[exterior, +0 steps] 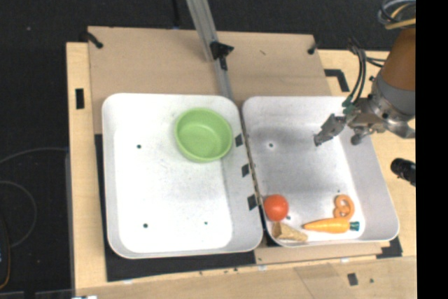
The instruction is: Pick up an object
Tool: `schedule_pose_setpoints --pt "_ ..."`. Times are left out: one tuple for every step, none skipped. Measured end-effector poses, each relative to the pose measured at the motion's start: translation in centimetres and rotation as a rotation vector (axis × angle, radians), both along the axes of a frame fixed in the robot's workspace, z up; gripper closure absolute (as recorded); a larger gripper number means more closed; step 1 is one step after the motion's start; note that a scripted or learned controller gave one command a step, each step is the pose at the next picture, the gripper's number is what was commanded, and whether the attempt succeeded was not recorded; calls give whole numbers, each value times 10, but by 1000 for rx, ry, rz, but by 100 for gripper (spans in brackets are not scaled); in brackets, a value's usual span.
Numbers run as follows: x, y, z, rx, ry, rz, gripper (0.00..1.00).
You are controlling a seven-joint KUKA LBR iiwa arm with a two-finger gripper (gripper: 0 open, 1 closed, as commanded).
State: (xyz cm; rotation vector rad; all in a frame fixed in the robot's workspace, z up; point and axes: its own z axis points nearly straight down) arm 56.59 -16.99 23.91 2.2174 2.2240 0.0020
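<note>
My gripper [341, 133] hangs over the upper right part of the right bin [294, 115], fingers spread open with nothing between them. Far below it, along the bin's near edge, lie a red ball [276, 206], a tan wedge-shaped piece [288, 233], an orange carrot with a teal tip [327, 225] and a small orange ring-shaped item [343, 206]. A green bowl [204, 135] sits upright in the left bin [140, 220], near its top right.
A grey metal pole [199, 10] slants from the top of the view down to the gap between the bins. The wooden bench [154, 59] surrounds both bins. Cables run along the arm at the right.
</note>
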Motion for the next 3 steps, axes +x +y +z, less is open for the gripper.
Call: schedule_pose_setpoints --pt "0 0 0 0 0 -1 0" --pt "4 -2 -59 -2 1 -4 0" --pt "-3 0 -104 -2 5 -4 0"
